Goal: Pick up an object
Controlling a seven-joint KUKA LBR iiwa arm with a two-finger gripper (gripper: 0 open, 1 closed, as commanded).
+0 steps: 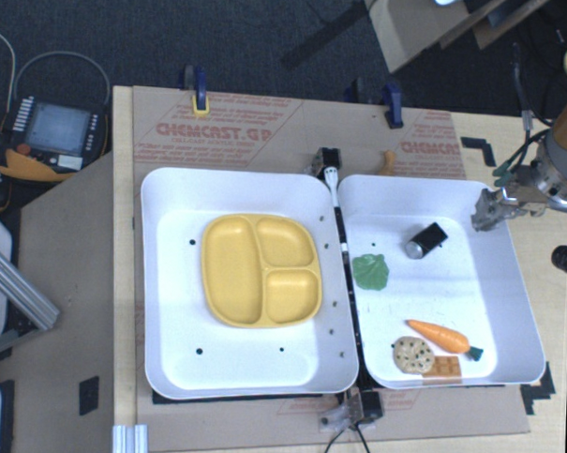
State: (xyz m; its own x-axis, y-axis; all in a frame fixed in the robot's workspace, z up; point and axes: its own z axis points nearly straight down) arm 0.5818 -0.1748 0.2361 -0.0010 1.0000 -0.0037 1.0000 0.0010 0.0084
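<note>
The right bin [506, 278] holds a small black and silver cylinder [424, 241], a green leafy piece [370, 272], an orange carrot [438, 336], a round speckled cookie [410, 354] and a brown cracker [443, 368]. My gripper [488, 213] hangs over the bin's far right rim, well to the right of the cylinder. Nothing shows between its fingers.
The left bin [169, 263] carries a yellow divided plate [261, 269]. Both bins rest on a cardboard sheet [269, 126] held by blue clamps [198, 88]. A pendant with a screen [53, 131] lies off the bench at the left.
</note>
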